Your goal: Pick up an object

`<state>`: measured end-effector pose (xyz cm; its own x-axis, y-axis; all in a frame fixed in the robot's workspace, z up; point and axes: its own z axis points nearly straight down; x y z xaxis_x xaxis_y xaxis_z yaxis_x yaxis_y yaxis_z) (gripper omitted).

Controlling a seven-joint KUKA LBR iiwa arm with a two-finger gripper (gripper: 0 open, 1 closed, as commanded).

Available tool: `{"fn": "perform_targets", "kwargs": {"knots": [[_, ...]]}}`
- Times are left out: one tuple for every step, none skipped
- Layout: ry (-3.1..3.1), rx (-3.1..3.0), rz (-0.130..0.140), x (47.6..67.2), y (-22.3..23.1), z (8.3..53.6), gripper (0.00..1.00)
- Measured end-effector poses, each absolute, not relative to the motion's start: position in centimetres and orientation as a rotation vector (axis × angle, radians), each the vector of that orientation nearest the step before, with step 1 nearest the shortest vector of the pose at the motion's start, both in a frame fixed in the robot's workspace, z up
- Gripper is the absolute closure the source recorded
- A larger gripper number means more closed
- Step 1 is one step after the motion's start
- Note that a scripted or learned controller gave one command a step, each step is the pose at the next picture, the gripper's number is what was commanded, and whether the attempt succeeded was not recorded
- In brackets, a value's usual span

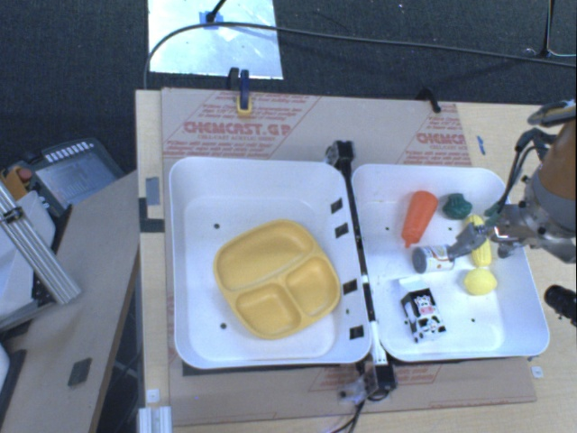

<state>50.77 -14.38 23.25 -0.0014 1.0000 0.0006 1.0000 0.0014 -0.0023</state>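
Gripper near right bin's edge

right bin: toys crowd upper half | lower right bare (cow toy lower left)

dark carpeted floor surrounds a pale wooden worktop. a shiny metal plate lies on the floor beyond it. a second wooden table stands at left, bearing an aluminium rail.
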Motion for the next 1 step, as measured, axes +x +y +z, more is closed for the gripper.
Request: {"fn": "perform_targets", "kwargs": {"knots": [[-2.22, -2.219, 0.003, 50.23, -15.14, 17.89, 0.0]]}}
